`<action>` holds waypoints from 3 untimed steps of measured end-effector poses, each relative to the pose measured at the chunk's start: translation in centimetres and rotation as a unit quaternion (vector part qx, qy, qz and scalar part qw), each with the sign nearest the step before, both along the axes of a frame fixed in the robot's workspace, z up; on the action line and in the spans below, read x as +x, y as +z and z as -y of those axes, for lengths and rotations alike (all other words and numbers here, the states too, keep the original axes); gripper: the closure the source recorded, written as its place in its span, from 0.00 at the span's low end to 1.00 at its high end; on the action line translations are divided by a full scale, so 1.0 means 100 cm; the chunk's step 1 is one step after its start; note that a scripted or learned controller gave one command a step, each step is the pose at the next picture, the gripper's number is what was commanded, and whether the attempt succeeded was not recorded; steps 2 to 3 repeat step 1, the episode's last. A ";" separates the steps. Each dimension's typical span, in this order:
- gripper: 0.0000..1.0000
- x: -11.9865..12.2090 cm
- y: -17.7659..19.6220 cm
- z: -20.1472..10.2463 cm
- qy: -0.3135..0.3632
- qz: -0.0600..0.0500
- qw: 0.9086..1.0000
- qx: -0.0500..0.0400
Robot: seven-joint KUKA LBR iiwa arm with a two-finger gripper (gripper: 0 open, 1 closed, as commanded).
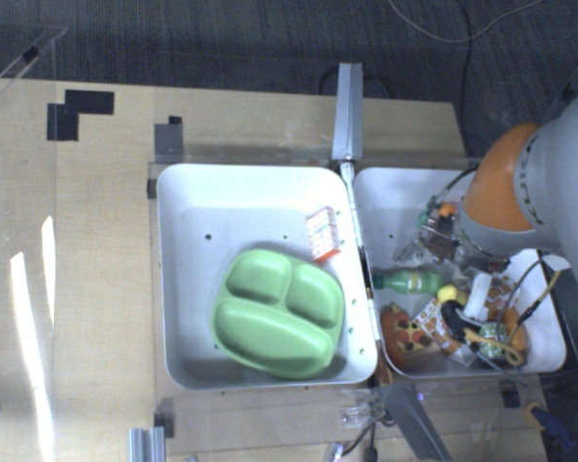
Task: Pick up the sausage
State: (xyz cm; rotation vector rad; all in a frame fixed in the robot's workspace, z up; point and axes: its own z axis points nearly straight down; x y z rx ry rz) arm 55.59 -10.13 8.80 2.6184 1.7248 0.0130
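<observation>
Bench check. Found two shallow white plastic bins side by side: left bin [169,258] and right bin [395,186]. Noted in left bin a light green moulded tray with three compartments [279,311], with a small red-and-white packet [323,234] just beyond its far right corner. Noted grey arm [568,171] with orange band [496,191] reaching in from right, and dark two-finger gripper [441,229] low over far middle of right bin. Could not tell how far open gripper was, nor make out anything in its hold.

Found right bin crowded along near side: green plastic bottle [409,281] lying flat, small yellow round fruit [448,295] touching its right end, and patterned wedge resembling a pizza slice [405,333] at near left. Took a reddish-brown rounded piece [516,338] at near right corner to be the sausage, partly hidden under thin cables and a black-and-yellow item; identification uncertain.

Judged step in hand as approach, grasp not yet made. Recommended carrying gripper toward near right, well clear of bottle and fruit. Recommended lining up across the short width of the sausage and descending on its exposed part. Advised avoiding cables, a likely snag, and lifting slowly to confirm hold.
</observation>
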 end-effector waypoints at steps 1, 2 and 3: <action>0.00 -0.056 0.001 0.006 0.048 0.004 0.999 -0.001; 0.00 -0.056 0.001 0.006 0.048 0.004 0.999 -0.001; 0.00 -0.056 0.001 0.006 0.048 0.004 0.999 -0.001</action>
